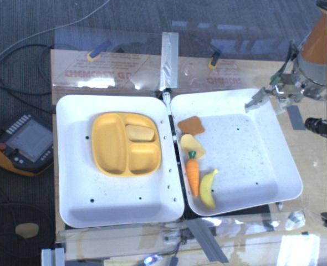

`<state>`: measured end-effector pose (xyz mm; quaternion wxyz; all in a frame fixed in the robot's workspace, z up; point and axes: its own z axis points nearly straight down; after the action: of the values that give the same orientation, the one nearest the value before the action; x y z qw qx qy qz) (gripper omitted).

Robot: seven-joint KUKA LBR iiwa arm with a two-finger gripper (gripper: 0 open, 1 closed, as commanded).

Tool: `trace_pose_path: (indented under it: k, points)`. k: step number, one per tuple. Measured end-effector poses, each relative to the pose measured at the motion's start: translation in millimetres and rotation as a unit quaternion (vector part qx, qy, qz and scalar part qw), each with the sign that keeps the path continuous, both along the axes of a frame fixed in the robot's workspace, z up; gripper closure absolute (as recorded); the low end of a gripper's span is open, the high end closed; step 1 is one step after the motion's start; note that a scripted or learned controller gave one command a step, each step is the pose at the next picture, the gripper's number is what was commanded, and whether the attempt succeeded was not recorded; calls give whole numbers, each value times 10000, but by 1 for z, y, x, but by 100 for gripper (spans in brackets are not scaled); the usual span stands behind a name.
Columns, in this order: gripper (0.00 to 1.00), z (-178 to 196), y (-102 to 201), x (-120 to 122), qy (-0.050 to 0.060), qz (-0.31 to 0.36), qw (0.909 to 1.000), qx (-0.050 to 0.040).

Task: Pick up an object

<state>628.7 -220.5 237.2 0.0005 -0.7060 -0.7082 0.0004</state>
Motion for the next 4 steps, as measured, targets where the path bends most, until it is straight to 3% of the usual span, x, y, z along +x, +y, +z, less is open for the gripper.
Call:
trace_pose_path:
  k: [1, 2, 3, 4]
  points:
    - [0, -42, 73, -11, 7, -1, 10000, -6]
    - [0, -135, 126, 6, -67, 1442, 9895, -15]
    - [0, -53, 139, 22, -7, 3189, 9478, -6]
    - [0, -132, 104, 9, -122, 3342, 9424, -49]
